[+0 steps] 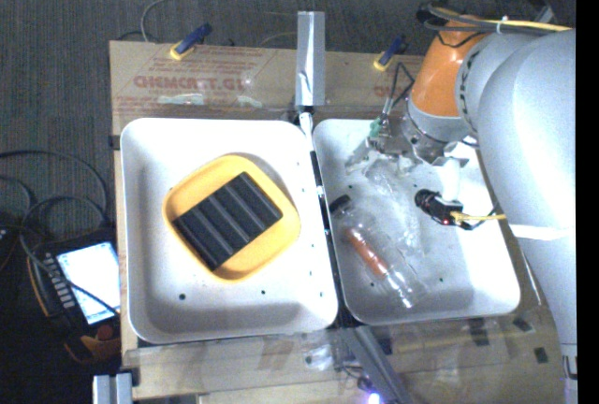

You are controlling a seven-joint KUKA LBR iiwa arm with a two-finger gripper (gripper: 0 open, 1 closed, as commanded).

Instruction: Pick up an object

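Clear plastic bottle (379, 252) lies in the right bin (487, 295); gripper (398, 148) hovers beyond it, grip state unclear. Slick plastic could slip.

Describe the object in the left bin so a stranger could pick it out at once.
Of the two shallow white bins, take the left bin. In its middle lies a rounded yellow plastic tray with a ridged black rectangular insert, turned askew. It is large and opaque; the right bin's items look small or clear.

Tray (233, 216) in L bin (150, 299); bottle (379, 257) in R bin (487, 285).
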